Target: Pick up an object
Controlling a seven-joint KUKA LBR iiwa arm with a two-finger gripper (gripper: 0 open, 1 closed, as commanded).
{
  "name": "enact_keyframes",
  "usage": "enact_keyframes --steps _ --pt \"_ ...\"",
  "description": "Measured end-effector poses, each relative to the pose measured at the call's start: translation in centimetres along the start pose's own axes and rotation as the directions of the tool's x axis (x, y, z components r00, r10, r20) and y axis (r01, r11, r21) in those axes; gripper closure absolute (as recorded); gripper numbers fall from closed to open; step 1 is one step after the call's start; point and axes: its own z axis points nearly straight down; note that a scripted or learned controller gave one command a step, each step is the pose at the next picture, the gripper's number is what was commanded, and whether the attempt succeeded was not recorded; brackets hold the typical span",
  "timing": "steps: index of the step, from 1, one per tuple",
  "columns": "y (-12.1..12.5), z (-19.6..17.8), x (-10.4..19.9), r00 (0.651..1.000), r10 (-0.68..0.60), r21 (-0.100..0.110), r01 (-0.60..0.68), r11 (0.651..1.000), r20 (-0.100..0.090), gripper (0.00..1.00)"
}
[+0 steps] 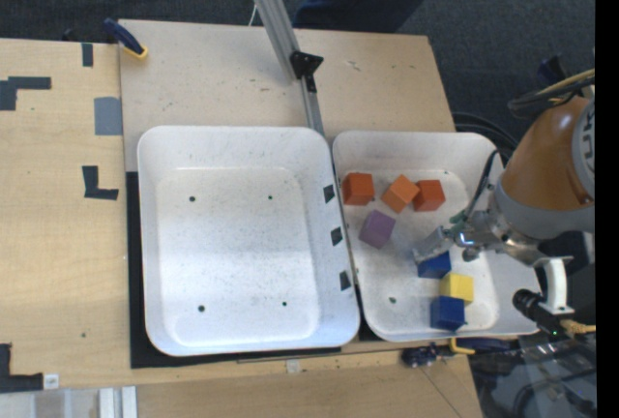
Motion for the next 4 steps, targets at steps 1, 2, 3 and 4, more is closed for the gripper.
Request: enact_keyframes --steps 1,2,3,4 --pt "0.0 4.8 0.0 1.000 -0.001 -0.006 0.001 1.000 0.002 0.00" --pt "-0.1 3.7 0.1 1.000 -0.001 -0.004 0.001 1.000 0.000 1.00" --pt "0.2 -0.5 -0.1 1.000 -0.001 -0.011 0.001 1.000 0.003 1.00" --pt "0.5 -6.7 -0.4 1.000 -0.002 -0.013 0.002 1.000 0.004 1.00"
